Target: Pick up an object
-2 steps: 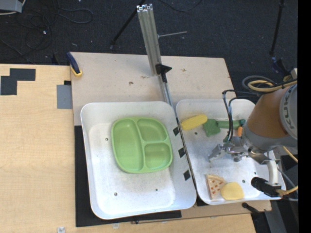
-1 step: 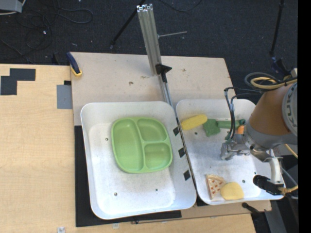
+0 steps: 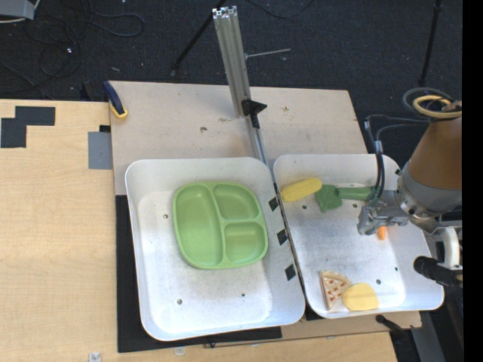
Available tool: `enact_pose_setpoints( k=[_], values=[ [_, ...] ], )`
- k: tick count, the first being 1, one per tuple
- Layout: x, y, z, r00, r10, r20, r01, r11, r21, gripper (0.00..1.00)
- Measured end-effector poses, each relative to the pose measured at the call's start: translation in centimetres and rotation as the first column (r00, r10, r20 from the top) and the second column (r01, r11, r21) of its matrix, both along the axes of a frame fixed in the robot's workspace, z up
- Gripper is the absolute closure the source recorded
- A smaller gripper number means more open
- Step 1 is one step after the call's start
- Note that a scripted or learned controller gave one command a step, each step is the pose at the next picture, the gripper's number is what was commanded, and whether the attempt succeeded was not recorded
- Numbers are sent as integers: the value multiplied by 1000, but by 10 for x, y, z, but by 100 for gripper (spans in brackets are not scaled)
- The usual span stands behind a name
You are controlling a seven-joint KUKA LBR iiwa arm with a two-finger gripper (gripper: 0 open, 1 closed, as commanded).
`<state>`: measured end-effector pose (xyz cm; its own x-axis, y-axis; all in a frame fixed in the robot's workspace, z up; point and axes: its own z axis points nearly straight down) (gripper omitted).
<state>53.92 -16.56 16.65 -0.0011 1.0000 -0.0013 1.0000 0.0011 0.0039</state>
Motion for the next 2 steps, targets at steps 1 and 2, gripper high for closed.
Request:
enact_pose_setpoints(
  k=[1,2],
  values=[
    [-3,8,47,1000,1,-1,-1,1000,1,100],
    [-2,7,71,1000,2,-2,-2,1000,1,100]
  ],
)
